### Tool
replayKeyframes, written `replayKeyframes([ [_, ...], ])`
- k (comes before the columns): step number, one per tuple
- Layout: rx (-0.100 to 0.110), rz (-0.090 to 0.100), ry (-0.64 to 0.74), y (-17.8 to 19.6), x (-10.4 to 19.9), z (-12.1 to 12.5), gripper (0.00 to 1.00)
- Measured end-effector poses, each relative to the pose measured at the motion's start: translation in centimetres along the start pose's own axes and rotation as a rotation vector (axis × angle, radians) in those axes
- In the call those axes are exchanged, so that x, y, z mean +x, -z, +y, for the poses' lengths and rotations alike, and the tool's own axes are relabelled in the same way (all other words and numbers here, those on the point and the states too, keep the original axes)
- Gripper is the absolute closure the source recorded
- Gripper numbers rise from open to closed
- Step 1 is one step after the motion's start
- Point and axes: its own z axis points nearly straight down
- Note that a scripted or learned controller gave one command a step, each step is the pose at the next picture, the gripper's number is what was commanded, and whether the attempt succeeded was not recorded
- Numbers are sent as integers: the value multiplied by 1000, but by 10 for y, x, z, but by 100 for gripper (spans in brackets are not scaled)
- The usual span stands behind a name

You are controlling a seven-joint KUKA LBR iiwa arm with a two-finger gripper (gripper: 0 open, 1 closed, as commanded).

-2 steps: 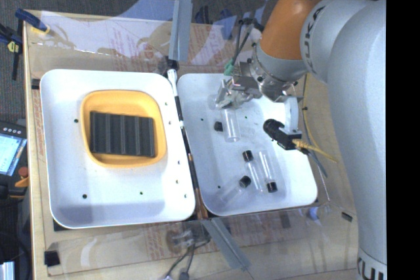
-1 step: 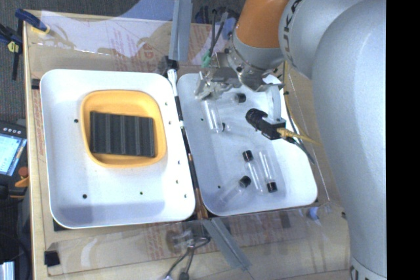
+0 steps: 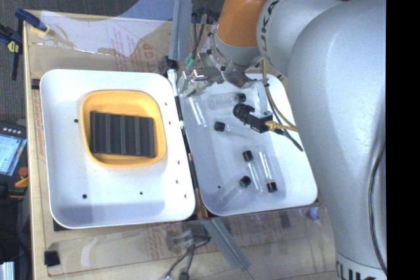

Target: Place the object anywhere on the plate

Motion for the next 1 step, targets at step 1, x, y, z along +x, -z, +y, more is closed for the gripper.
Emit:
replayKeyframes([
  [1, 5, 1, 210, -5, 21, -8, 100],
])
